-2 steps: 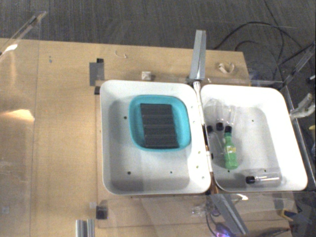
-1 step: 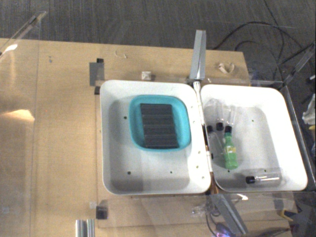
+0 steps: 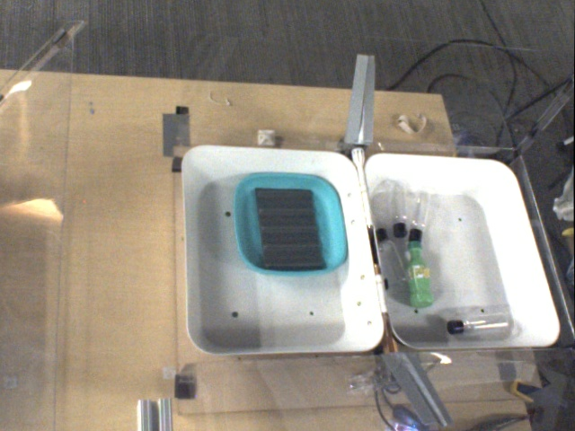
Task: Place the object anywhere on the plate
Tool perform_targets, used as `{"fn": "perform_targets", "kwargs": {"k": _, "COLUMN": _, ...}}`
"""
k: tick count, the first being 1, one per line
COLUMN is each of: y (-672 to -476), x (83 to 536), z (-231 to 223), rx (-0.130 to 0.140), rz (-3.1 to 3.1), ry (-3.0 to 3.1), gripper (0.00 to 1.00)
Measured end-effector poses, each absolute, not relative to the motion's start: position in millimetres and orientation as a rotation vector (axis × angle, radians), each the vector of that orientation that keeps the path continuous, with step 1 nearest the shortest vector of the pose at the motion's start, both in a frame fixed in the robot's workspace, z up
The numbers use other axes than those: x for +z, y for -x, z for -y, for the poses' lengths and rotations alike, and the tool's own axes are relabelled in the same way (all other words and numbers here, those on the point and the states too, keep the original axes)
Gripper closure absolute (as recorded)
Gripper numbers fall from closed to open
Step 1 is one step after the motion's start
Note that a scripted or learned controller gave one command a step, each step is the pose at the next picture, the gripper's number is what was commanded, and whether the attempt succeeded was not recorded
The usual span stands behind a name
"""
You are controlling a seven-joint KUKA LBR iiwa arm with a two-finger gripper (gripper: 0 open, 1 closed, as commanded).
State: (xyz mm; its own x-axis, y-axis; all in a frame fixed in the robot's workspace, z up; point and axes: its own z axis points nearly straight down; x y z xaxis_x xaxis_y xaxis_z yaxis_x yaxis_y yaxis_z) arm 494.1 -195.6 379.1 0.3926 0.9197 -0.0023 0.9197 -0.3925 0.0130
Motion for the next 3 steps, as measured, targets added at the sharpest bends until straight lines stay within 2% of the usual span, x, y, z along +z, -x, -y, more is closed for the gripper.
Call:
{"fn": "perform_targets", "kwargs": {"k": 1, "y": -489.7, "x": 182.4, "z": 166.6, "rx": 0.003, "rz": -1.872, "ry": -2.521, "gripper": 1.00}}
{"fn": "perform_targets", "kwargs": {"k": 3, "y": -494.7, "x": 204.2, "z": 165.3, "rx": 0.013, "rz": -1.877, "ry": -2.507, "gripper": 1.00}}
